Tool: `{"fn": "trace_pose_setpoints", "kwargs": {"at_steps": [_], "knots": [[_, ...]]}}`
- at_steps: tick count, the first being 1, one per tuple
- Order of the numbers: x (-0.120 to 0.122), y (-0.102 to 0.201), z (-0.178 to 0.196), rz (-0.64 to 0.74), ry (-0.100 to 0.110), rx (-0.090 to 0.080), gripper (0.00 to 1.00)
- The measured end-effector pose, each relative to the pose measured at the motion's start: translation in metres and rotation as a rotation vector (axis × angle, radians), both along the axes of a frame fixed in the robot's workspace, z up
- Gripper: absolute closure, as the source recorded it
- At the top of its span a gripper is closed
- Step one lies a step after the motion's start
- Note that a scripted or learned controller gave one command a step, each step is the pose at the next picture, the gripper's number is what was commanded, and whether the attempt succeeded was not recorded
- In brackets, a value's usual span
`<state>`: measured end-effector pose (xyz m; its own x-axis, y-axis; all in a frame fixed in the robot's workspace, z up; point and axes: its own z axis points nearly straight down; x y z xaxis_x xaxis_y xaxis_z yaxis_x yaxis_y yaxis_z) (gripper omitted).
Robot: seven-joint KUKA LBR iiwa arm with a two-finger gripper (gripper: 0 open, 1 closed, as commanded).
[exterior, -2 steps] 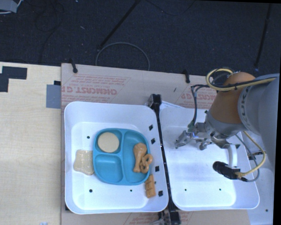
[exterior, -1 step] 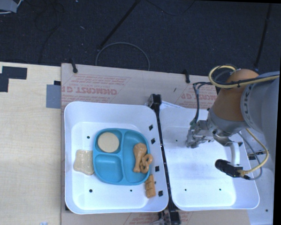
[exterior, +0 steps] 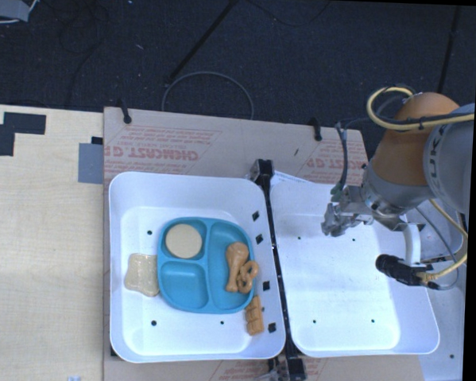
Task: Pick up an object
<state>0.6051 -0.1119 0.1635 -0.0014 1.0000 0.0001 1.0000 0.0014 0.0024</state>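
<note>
A blue divided plate (exterior: 186,290) lies in the left bin (exterior: 130,196). On it rest a round tan disc (exterior: 183,240) and a twisted brown pretzel-like piece (exterior: 240,267). A pale bread-like slice (exterior: 142,274) sits just left of the plate. A small brown chunky piece (exterior: 254,315) lies off the plate's lower right corner. My gripper (exterior: 338,217) hangs over the upper part of the right bin (exterior: 349,343), far from all these objects. Nothing shows between its fingers.
A black divider strip (exterior: 270,259) runs between the two bins. The arm's grey body and orange band (exterior: 407,147) fill the upper right. A black cable fitting (exterior: 401,270) juts over the right bin's right side. Cardboard (exterior: 184,147) lies under the bins.
</note>
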Motion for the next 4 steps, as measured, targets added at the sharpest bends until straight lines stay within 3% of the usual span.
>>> {"fn": "trace_pose_setpoints", "kwargs": {"at_steps": [2, 4], "knots": [[0.004, 0.007, 0.096, -0.001, 0.0, 0.0, 1.0], [0.021, 0.112, 0.097, 0.002, 0.004, 0.0, 1.0]]}}
